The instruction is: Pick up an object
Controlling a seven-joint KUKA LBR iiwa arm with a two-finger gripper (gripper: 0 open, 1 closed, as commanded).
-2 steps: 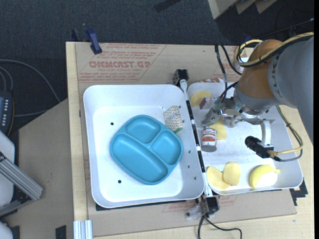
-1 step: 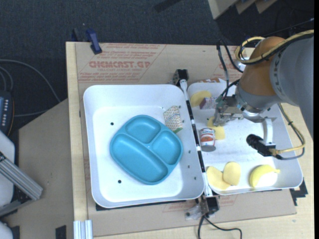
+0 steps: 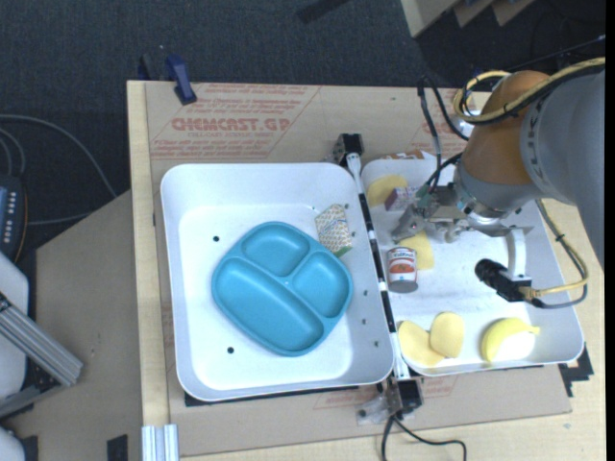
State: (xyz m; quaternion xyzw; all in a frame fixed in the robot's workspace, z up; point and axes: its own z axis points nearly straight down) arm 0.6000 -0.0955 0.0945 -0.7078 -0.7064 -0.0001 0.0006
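Tabletop [image 3: 144,257] carries two bins. Left bin [image 3: 192,200]: blue divided plate [image 3: 281,286], crumpled wrapper [image 3: 333,227] by divider. Right bin [image 3: 567,325]: small can [image 3: 401,267] upright, yellow pieces [image 3: 432,336] along near wall. Gripper [image 3: 428,214] low near can, likely lining up; finger state: cannot tell.

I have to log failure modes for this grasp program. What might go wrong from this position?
Two risks. The gripper hangs near the small red-labelled can and a yellow piece, so it may knock one aside. Both lie close to the right white bin's inner wall, which could block a finger.
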